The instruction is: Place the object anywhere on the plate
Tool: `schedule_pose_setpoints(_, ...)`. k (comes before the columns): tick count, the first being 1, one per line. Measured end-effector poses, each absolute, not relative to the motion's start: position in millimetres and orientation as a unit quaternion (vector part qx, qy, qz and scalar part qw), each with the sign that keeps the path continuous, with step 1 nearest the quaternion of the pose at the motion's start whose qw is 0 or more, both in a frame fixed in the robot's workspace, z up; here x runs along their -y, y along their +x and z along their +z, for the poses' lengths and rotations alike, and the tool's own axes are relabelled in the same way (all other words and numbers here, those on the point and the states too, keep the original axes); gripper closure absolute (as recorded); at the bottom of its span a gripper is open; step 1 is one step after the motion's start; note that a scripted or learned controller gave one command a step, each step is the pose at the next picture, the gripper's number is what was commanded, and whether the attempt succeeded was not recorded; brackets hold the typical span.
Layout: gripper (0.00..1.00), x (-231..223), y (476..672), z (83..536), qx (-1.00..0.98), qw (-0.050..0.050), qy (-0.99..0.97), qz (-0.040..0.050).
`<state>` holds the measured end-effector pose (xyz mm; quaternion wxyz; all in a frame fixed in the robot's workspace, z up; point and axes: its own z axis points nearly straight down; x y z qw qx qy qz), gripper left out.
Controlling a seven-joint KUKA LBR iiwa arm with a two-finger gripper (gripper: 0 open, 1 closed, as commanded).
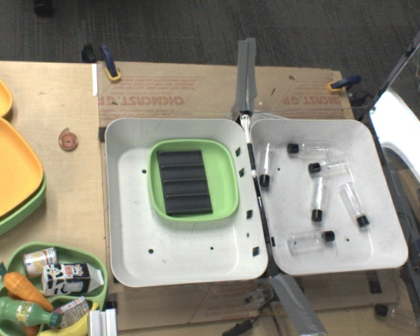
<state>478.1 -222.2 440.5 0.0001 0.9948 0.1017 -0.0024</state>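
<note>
A square green plate (228, 182) lies in the left white bin (126, 250), toward its far side. A dark grey ridged block (185, 182) rests flat on the middle of the plate. In the right white bin (385, 250) lie several clear tubes with black caps, scattered apart: one by the left wall (264, 165), one near the far side (304, 148), one in the middle (318, 201) and one near the front (309, 241).
Stacked orange and green plates (7, 170) sit on the bench at far left. A green bowl of toy food (45, 289) stands at the front left. A small brown disc (68, 141) lies left of the bins. Clamps (110, 67) hold the cardboard behind.
</note>
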Motion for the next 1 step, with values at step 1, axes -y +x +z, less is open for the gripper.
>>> schedule_pose_setpoints(1, 0.00, 221.6, 478.5, 439.4, -0.102, 0.000, 0.995, -0.0038)
